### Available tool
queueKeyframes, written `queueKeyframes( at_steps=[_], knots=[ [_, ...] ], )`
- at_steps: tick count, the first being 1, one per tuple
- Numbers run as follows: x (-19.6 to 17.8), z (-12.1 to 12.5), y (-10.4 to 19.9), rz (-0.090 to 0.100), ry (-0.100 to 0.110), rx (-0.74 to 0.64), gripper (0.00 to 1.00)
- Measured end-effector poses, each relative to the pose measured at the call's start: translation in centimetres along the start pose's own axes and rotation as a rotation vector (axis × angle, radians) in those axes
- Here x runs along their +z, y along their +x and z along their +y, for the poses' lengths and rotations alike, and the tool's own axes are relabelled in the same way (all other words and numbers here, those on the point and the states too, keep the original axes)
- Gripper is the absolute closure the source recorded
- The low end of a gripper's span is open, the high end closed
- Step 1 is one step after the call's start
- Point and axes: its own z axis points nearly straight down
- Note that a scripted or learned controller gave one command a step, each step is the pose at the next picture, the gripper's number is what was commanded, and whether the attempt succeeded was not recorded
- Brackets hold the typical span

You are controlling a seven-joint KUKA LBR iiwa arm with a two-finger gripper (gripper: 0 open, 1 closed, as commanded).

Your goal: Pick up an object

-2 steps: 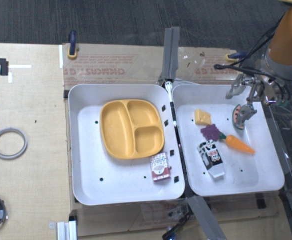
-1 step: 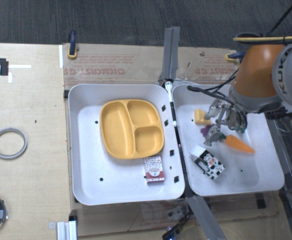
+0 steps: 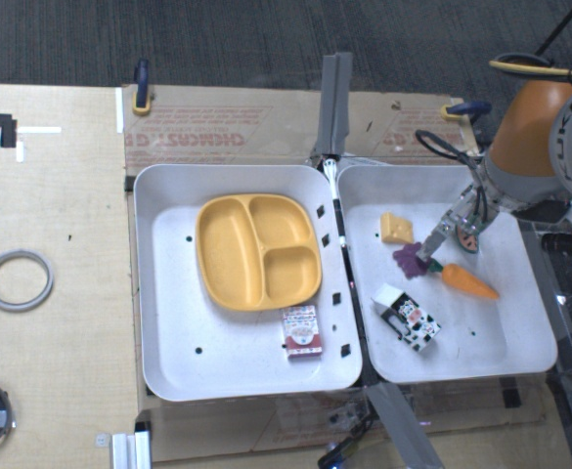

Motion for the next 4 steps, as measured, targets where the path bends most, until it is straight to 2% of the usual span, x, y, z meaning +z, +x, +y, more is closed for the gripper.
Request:
queueKeyframes(
  at_steps=[1,2,3,4],
  knots=[
    [0.1,-2.1,6.4,0.003,0.002,0.296,0.00],
    [0.1,-6.6,10.4,0.004,0.003,0.506,0.00],
    [0.1,1.4,9.2,0.003,0.004,0.794,0.00],
    [-0.7,1.4,9.2,0.002,0.008,0.792,1.00]
  ],
)
